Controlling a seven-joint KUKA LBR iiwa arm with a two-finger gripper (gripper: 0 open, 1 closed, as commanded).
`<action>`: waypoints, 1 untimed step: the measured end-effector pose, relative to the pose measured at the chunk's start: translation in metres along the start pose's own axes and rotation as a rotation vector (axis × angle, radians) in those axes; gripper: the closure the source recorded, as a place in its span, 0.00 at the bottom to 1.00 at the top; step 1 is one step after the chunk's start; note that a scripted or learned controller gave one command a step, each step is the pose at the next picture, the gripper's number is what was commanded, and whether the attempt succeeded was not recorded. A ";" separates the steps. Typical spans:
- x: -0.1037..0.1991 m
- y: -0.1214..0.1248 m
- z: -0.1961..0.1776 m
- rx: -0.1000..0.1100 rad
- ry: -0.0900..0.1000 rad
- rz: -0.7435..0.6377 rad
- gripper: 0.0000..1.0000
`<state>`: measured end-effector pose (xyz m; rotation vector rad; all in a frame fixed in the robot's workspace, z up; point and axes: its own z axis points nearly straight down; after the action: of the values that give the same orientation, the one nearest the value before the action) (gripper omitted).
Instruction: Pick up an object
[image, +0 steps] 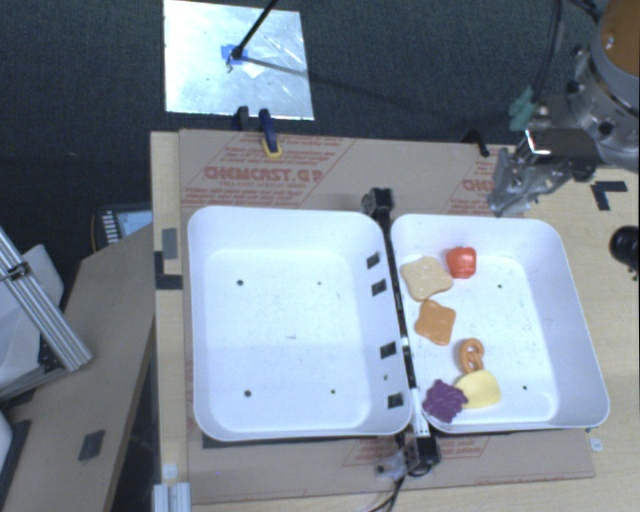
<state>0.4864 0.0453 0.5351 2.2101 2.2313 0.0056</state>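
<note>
Lying in the right shallow white plastic bin (572, 300), the small red rounded toy fruit (461, 262) looks light, rigid and smooth, best pinched across its middle, while the end effector (512, 195), its opening indiscernible, hangs beyond the far rim.

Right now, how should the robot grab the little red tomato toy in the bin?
Probably straight down from above, fingers closing across the sides of the small round red tomato toy. It sits apart from the pale bread slice beside it, with bare floor of the right white bin on its other sides.
</note>
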 end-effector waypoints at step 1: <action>0.095 0.000 0.000 0.001 0.001 -0.004 1.00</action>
<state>0.4857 0.1404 0.5349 2.2064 2.2374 0.0058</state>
